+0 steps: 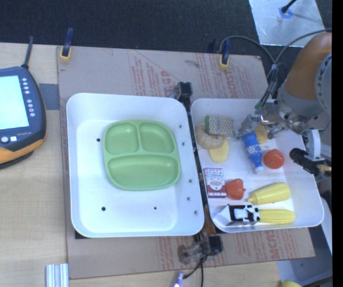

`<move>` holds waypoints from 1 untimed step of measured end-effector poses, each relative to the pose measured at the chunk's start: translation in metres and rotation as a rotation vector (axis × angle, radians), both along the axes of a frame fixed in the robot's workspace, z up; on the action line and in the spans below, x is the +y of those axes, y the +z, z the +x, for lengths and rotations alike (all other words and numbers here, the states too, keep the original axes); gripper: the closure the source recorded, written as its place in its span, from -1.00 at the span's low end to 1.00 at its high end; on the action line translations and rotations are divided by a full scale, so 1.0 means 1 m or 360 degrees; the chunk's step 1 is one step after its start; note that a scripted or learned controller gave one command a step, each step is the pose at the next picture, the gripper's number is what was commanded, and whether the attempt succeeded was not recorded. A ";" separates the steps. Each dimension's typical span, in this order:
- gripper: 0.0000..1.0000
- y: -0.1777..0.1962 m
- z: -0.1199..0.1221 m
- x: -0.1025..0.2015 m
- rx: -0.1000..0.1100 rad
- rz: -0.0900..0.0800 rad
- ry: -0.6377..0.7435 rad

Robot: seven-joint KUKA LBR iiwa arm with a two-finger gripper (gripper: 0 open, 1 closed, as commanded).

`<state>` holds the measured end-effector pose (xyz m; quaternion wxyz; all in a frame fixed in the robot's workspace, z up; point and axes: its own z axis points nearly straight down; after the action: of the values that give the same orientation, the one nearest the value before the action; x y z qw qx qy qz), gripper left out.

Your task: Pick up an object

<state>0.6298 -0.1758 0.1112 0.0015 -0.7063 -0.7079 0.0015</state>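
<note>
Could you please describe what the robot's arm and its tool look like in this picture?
The arm is grey with a broad orange band above the wrist. Black cables loop over it from the bench's back edge. The tool is small, metallic grey and silver. Its details are too small to tell.

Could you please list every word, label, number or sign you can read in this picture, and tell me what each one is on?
No text is clear enough to quote.
Red printing on the cardboard sheet: rows of mirrored letters, too blurred to read.
Small red and white packet: printed label, too small to read.
Blue bottle: white label, unreadable.
Black and white carton: no legible marks.
Teach pendant: bright blank screen, button markings too small.
</note>
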 end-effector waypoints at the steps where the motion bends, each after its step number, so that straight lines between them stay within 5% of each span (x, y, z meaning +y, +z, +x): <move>1: -1.00 -0.019 0.026 -0.027 -0.0004 0.0001 0.0002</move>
<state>0.6563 -0.2033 0.0919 0.0008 -0.7058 -0.7084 0.0005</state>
